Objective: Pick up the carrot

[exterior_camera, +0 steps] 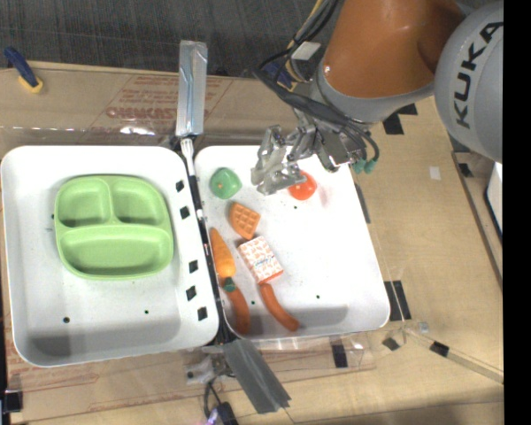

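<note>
Two white bins (354, 299), one green plate (113, 227), one carrot (222, 255), two sausages (279, 308), one waffle (243, 219).

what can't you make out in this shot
- Gripper, camera view: blurred metal over the right bin; finger state unreadable.
- Red-orange round item: partly covered by the gripper, identity unclear.
- Carrot: lies along the bin's left wall; whether it touches the long orange-red piece below it is unclear.
- Small patterned box: print too small to read.

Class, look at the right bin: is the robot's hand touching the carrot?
Apart. The camera view shows the hand at the bin's top, with bare white floor between it and the carrot by the left wall.
</note>
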Available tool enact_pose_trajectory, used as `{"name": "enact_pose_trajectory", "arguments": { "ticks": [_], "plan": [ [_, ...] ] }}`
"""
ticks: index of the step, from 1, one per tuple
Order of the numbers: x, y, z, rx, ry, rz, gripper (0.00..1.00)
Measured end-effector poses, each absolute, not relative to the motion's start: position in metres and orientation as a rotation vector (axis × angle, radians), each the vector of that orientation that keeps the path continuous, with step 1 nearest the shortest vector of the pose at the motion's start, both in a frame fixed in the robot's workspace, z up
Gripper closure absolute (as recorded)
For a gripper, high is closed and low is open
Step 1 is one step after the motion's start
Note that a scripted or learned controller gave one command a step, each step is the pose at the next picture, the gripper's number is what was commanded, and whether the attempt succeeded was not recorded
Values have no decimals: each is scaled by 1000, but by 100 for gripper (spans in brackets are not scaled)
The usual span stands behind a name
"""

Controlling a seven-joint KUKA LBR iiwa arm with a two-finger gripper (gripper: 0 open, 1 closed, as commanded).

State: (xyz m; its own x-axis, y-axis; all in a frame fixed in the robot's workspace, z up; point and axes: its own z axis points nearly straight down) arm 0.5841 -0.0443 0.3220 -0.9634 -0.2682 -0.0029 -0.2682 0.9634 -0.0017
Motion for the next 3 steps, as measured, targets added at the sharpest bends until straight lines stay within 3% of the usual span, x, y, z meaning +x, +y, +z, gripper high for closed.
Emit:
{"name": "enact_pose_trajectory", "arguments": {
  "ticks": [1,2,3],
  "plan": [
    [530,12,225,-15,3145,-1,100],
    [526,-58,293,677,3067,-3,100],
    [477,-77,204,813,3040,-3,100]
  ]
}}
